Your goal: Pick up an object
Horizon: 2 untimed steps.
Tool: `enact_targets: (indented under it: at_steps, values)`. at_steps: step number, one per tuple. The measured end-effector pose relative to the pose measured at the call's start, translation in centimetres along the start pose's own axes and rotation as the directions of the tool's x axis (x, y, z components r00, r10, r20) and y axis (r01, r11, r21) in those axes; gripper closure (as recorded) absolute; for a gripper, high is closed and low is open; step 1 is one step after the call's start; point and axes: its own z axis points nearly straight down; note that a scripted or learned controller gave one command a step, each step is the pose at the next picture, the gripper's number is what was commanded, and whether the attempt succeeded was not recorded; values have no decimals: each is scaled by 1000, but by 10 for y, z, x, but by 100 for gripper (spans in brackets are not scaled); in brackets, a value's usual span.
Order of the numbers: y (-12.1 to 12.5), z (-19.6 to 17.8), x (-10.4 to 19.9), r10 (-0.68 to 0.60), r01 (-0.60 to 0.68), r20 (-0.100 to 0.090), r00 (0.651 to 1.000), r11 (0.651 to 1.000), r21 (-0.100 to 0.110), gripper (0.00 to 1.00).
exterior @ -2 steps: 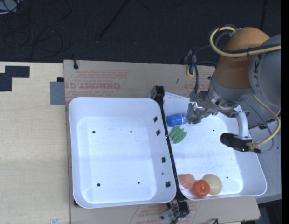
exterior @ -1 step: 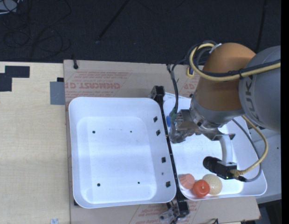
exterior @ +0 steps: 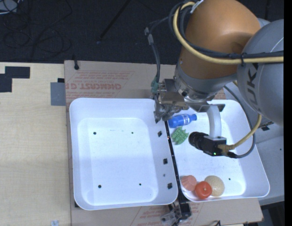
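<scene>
The arm (exterior: 221, 46) hangs over the right bin (exterior: 252, 173); whether its gripper (exterior: 164, 108) grasps anything cannot be told. Just beside it lie a blue bottle (exterior: 181, 121) and green object (exterior: 180, 136). A red ball (exterior: 202, 189) sits near the front rim.

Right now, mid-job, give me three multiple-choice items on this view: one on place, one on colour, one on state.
1. Where does the bottle lie?
A. left bin
B. right bin
C. on the cardboard

2. What colour is the bottle?
A. blue
B. yellow
C. black

3. How does the bottle lie?
A. on its side
B. standing upright
C. lifted above the arm

Key:
1 B, it lies at the far end of the right bin, by the green piece.
2 A, its body is blue with a pale cap.
3 A, its length runs flat across the bin floor.
</scene>
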Motion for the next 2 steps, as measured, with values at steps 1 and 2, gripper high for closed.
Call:
enact_targets:
  at_steps: [1, 2]
  values:
    - [-56, 62, -11, 13, -13, 7, 1000, 1000, 22, 100]
    - [-53, 59, -11, 11, -12, 6, 1000, 1000, 15, 0]
